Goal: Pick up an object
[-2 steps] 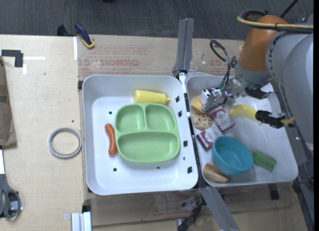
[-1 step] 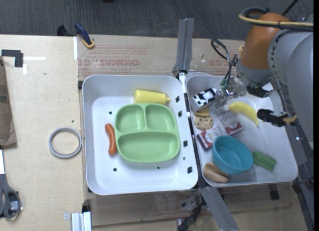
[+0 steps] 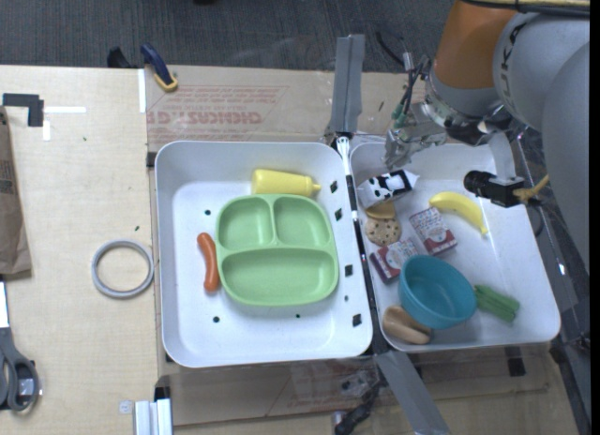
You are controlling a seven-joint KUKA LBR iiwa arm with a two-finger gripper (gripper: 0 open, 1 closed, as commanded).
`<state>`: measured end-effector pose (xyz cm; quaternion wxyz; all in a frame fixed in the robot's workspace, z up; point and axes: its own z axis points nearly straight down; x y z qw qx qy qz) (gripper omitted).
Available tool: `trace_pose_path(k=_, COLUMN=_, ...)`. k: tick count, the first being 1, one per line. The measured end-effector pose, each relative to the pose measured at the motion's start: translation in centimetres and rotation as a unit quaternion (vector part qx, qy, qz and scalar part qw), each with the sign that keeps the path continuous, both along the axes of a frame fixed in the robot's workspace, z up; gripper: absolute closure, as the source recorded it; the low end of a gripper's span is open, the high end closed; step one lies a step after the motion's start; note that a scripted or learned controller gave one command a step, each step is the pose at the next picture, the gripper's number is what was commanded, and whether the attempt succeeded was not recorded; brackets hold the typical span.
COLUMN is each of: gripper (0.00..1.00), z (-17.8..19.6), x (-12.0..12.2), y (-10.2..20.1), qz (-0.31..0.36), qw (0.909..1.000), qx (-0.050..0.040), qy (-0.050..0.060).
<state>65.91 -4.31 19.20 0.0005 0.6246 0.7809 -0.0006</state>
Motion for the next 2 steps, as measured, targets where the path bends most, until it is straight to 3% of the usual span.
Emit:
trace_pose_path(k=1, gripper=0.0, z=0.0, x=0.0, y=0.0, qz=0.0, qw=1.0, qx=-0.0002, qy=0.0)
trace_pose_path(k=2, gripper=0.0, z=-4.4, x=-0.1, y=-9.5, qz=0.021, qw=0.9998, qx=0.0, qy=0.001)
